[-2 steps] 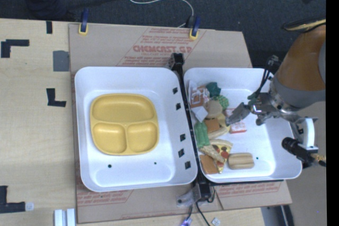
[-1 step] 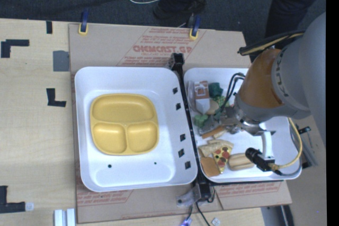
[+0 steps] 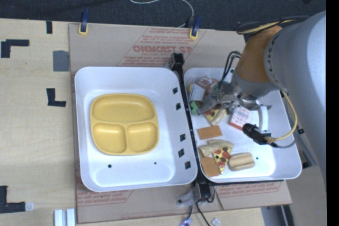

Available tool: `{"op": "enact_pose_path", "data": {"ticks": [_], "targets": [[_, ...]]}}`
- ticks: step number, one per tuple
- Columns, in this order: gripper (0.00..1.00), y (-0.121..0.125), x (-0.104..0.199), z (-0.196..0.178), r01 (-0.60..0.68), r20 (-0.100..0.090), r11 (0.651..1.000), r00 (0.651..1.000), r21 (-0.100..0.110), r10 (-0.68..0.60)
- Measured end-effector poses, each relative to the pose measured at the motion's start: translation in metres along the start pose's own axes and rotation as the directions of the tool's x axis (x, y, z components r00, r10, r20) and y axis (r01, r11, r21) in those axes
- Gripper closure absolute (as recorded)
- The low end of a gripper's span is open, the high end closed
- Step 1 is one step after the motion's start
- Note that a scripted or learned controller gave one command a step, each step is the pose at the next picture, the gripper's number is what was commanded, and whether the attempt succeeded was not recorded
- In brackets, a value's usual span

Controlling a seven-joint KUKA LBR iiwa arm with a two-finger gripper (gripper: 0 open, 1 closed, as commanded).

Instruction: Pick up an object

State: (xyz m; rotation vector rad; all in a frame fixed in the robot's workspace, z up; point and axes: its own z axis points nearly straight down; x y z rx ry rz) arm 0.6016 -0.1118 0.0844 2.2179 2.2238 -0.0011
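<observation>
The right bin [image 3: 283,164] holds several toy foods. A pizza slice [image 3: 222,152], a tan bread roll [image 3: 241,161] and a brown slab [image 3: 210,167] lie near its front edge. A flat brown cracker [image 3: 212,131] sits mid-bin. At the back left is a cluster: a green piece [image 3: 195,108], a red and yellow piece [image 3: 213,112] and a wrapped item [image 3: 203,83]. My gripper [image 3: 216,97] is low over this cluster, reaching in from the right. A white and red packet [image 3: 239,115] lies just below the wrist.
The left bin [image 3: 87,82] holds a yellow three-part plate [image 3: 124,123]. A black divider [image 3: 184,114] runs between the bins. A black plug with a yellow cable [image 3: 255,134] hangs from the arm over the right bin. The arm's grey body covers the right bin's far right side.
</observation>
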Motion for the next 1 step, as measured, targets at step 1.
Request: {"op": "enact_pose_path", "data": {"ticks": [1], "targets": [[1.00, -0.0006, -0.0005, -0.0126, -0.001, -0.001, 1.000, 1.000, -0.001, 0.001]]}}
